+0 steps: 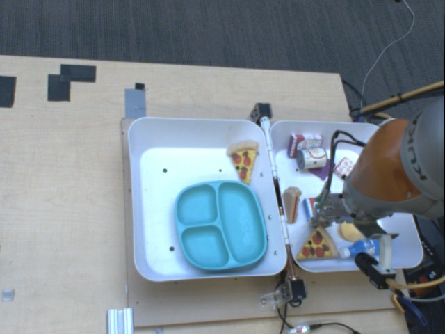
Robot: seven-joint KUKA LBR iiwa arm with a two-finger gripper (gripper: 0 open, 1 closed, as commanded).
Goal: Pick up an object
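The left bin [139, 207] holds a blue divided plate [221, 224] toward its near edge and a toy pizza slice [244, 160] at its far right corner; in the right bin [281, 160], a brown cone-shaped toy [292, 202] lies by the left wall, a second pizza slice [318, 245] at the near edge, small cans [309, 152] by the far edge; the gripper [324, 213] hangs just above that slice, and whether it pinches anything cannot be told.
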